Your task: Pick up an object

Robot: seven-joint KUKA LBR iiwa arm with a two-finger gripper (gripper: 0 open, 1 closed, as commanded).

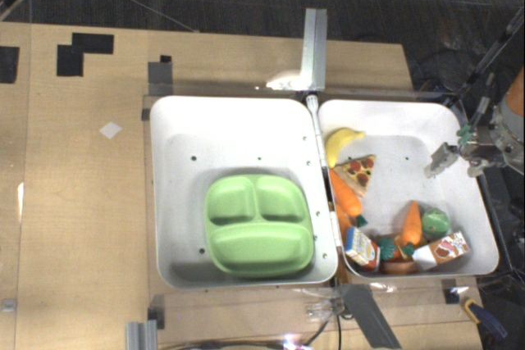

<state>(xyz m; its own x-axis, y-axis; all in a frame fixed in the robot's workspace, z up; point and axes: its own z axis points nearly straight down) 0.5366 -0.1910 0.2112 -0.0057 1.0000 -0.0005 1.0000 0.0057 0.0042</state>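
My gripper (pixel 457 164) hangs over the right side of the right bin (pixel 394 120), open, with nothing between its fingers. Several toy foods lie in this bin. A yellow banana (pixel 343 142) and a pizza slice (pixel 358 170) rest by the left wall, with an orange carrot (pixel 346 197) just below them. Near the front lie a second carrot (pixel 410 224), a green vegetable (pixel 435 220) and two small cartons (pixel 361 247) (pixel 447 248). The gripper is apart from all of them, above bare bin floor to the upper right of the green vegetable.
The left bin (pixel 176 135) holds a green divided plate (pixel 258 224). A metal post (pixel 315 49) rises behind the divider between the bins. The wooden bench (pixel 74 201) stretches to the left.
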